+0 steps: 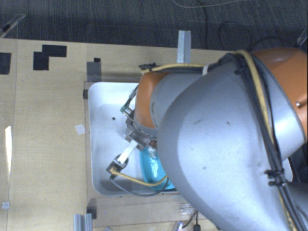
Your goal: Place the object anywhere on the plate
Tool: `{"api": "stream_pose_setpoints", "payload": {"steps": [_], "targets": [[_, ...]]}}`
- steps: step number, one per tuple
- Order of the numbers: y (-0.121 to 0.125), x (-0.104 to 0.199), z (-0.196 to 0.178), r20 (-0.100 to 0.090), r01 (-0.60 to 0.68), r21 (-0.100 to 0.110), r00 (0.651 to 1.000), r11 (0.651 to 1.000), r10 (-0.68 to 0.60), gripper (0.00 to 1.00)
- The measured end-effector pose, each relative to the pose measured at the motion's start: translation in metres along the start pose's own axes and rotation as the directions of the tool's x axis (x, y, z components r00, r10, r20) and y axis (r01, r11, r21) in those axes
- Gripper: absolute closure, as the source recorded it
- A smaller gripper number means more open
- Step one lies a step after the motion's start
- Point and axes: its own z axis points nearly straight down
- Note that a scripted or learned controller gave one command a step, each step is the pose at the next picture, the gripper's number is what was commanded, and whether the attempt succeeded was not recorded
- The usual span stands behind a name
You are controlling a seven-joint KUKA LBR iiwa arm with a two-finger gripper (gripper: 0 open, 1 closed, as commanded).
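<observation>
Nearest the camera, by the 6 o'clock edge of the white bin [98, 129], there's a shiny blue thing [150, 171] half tucked under the arm [216, 143]. I'm guessing that's the object. It looks light, thin and slick, maybe slightly bendy, so I'd pinch an edge rather than the glossy face. The tool [143, 146] sits right at its 12 o'clock, and I honestly can't tell if it's spread or closed.

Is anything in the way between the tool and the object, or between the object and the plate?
Cannot settle it: the arm covers most of the bin. A blue thing peeks from under it, plate or object unclear. The bare bin floor beside it shows no obstacle.
</observation>
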Motion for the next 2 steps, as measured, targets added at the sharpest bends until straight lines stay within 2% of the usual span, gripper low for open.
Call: {"api": "stream_pose_setpoints", "payload": {"steps": [1, 2], "targets": [[-0.003, -0.017, 0.001, 0.003, -0.035, 0.002, 0.999, 0.999, 0.035, 0.00], [0.022, -0.017, -0.074, 0.019, -0.075, 0.004, 0.997, 0.997, 0.075, 0.00]]}}
